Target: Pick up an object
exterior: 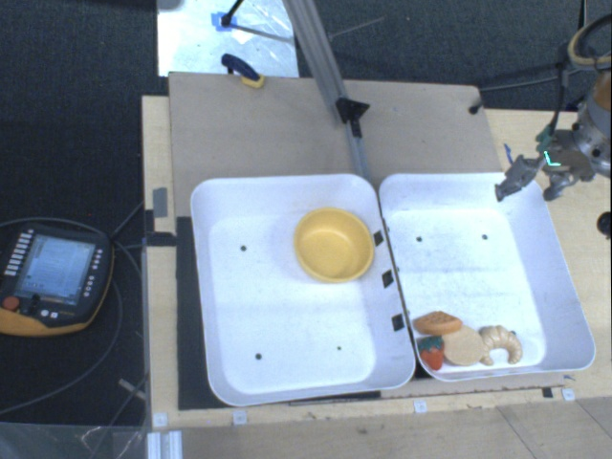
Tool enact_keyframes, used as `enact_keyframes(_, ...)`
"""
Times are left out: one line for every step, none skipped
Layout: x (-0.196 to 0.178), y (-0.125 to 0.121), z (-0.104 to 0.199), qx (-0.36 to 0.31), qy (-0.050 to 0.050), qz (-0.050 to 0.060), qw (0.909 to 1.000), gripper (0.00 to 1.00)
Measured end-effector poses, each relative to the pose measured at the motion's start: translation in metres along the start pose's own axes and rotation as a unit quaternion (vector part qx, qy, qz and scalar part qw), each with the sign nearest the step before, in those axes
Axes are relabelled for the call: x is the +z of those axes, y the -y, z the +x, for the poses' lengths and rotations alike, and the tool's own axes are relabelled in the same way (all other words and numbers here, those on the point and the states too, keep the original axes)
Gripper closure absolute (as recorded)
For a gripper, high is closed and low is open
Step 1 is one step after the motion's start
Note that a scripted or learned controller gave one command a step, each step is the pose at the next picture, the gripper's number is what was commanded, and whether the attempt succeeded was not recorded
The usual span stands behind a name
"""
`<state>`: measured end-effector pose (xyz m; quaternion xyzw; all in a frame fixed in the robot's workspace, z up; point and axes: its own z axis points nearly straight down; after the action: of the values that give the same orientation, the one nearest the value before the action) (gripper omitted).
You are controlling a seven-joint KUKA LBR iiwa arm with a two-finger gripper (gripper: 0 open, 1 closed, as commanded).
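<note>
A yellow bowl (333,244) sits upright in the left bin (229,352), near its back right corner. Toy foods lie in the front left corner of the right bin (564,295): a brown bread roll (437,322), a red piece (434,358), a tan round disc (464,346) and a beige croissant (502,343). My gripper (531,185) hangs over the right bin's back right rim, far from all of them. Its two dark fingers (509,182) stand apart with nothing between them.
A slanted metal pole (320,51) with a black clamp rises behind the bins. A teach pendant (53,275) lies on the floor at the left. A blue and yellow clamp (242,69) sits at the bench's back edge. Black clips (387,277) join the bins.
</note>
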<state>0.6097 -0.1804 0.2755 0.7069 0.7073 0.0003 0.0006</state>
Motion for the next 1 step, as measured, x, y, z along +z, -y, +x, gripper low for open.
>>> enact_keyframes(0.0001, 0.0000, 0.0000, 0.000, 0.000, 0.000, 1.0000, 0.00)
